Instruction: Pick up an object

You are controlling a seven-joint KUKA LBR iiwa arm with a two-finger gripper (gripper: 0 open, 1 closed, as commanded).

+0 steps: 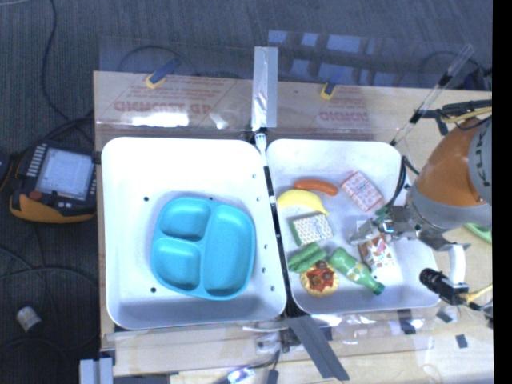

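My gripper [374, 230] is low over the right bin [336, 152], at its right-hand side, with the arm's orange band [450, 174] behind it. Just below and touching it in the view lies a small red and white packet [378, 254]. A green bottle [357, 270] lies to the packet's left. Further left are a pizza slice [319, 278], a green pepper [303, 256], a checkered square piece [311, 229], a yellow banana [302, 201], an orange sausage [317, 186] and a pink waffle-like square [361, 190].
The left bin [128, 166] holds a blue divided plate [204, 245]. A ridge [272, 222] separates the two bins. A black part of the arm [438, 282] hangs over the right bin's front right corner. Cables run at the far right.
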